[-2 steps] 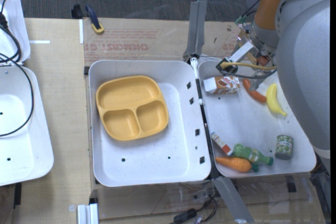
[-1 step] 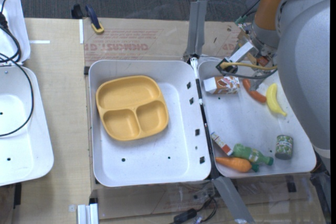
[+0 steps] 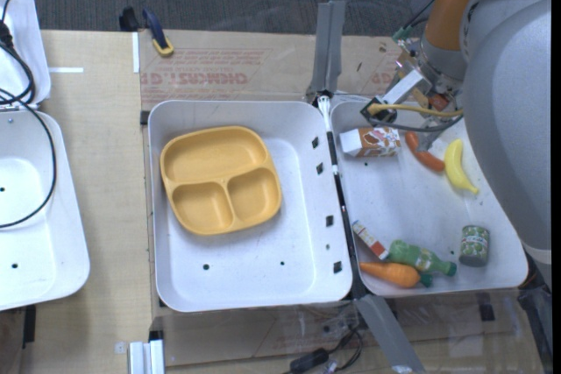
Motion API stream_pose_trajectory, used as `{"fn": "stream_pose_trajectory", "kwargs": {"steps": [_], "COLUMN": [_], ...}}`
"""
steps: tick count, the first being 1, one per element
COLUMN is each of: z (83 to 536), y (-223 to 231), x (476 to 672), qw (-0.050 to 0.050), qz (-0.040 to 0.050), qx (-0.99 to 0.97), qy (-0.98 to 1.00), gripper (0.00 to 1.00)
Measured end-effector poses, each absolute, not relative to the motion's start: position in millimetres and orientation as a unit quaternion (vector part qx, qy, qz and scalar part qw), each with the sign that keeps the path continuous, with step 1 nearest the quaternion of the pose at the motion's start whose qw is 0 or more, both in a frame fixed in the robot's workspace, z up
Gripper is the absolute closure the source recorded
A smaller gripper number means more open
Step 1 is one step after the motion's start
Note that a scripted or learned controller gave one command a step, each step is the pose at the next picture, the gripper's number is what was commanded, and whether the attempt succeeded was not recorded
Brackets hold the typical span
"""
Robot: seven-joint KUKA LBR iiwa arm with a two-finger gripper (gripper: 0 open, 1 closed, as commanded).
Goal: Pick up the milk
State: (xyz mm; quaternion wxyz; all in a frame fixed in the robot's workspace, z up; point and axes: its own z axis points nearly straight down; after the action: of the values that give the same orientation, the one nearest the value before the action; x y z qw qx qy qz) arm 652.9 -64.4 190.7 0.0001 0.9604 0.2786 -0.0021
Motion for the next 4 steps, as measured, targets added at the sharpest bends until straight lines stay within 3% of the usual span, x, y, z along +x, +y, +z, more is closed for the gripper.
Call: {"fn": "stream_pose_trajectory", "kwargs": {"steps": [4], "z": [190.7], "y": [-64.4], "x": [652.9], "qw": [0.0], "qz": [-0.0021], "qx": [0.96], "qy": [0.279], "gripper": [0.0]}}
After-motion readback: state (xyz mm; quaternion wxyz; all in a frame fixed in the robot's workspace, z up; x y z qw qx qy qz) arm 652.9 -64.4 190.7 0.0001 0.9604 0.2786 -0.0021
